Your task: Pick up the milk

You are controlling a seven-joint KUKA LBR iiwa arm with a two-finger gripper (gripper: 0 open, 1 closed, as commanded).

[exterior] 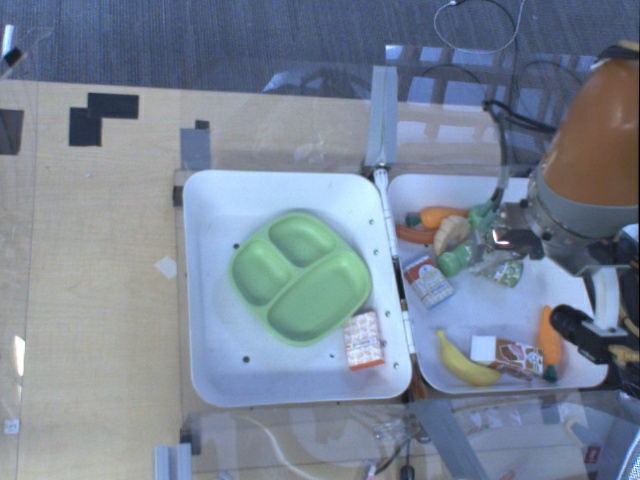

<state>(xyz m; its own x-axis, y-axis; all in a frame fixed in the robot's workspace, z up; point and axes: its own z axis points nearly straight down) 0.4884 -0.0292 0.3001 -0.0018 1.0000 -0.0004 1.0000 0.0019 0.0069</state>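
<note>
Milk point(429, 282) in right bin point(575, 383), tool point(497, 236) just beside, grip state unclear.

- A pale wooden bench point(95, 298) is being seen across the left and centre of the frame.
- Two shallow white bins are being carried on it: the left bin point(215, 368) at centre, the right bin point(440, 380) touching it at right.
- Black patches point(100, 116) are being shown at upper left.
- A grey block point(195, 148) is being shown above the left bin.
</note>
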